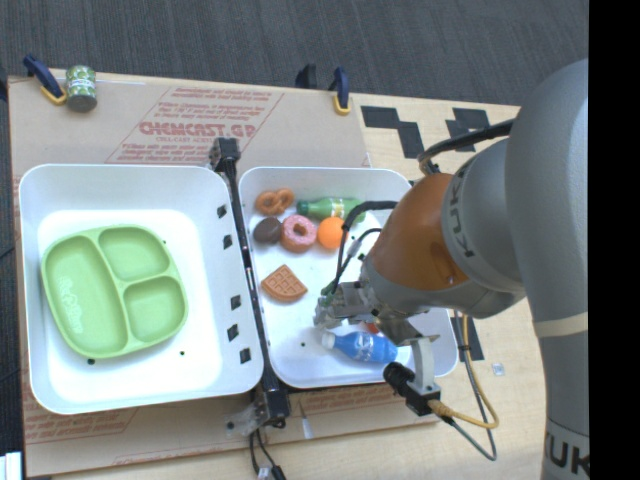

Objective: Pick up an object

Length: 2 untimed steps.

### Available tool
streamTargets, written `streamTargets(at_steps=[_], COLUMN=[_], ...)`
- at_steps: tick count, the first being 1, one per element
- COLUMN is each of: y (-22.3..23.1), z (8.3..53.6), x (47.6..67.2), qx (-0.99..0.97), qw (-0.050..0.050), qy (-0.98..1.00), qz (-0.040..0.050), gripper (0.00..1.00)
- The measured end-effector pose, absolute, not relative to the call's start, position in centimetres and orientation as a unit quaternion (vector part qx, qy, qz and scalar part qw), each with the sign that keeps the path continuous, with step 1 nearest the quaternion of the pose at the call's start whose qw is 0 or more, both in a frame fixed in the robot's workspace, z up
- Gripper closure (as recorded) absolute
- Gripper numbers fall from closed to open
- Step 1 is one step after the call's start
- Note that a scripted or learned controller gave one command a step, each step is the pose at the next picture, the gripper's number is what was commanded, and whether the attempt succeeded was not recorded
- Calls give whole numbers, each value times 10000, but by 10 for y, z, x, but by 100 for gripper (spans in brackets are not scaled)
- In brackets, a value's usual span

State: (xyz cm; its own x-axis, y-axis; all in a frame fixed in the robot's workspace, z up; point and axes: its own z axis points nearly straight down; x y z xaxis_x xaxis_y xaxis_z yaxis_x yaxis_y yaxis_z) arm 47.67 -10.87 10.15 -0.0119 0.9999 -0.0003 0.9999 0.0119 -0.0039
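The right bin [300, 368] holds several toy foods. A brown pretzel [273, 202], a green bottle [326, 208], a dark chocolate donut [266, 231], a pink donut [298, 232] and an orange [331, 232] lie along its far side. A waffle-like cookie [284, 285] sits in the middle. A blue bottle [362, 347] lies near the front. My gripper [338, 311] hangs low in this bin, just above and left of the blue bottle, largely covered by the wrist.
The left bin [200, 368] holds a green divided plate [113, 290]. A black divider [243, 278] runs between the bins. Blue clamps [340, 90] and a small jar [81, 87] sit at the cardboard's far edge. Cables [470, 408] trail at the front right.
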Motion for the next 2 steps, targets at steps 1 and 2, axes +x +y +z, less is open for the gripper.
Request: streamTargets(at_steps=[1,2], y=[-62,-104], z=[192,210], x=[518,476], qx=[-7047,-7058], qw=[2,8], qy=[-7095,-7084], qz=[-6,3], gripper=[100,100])
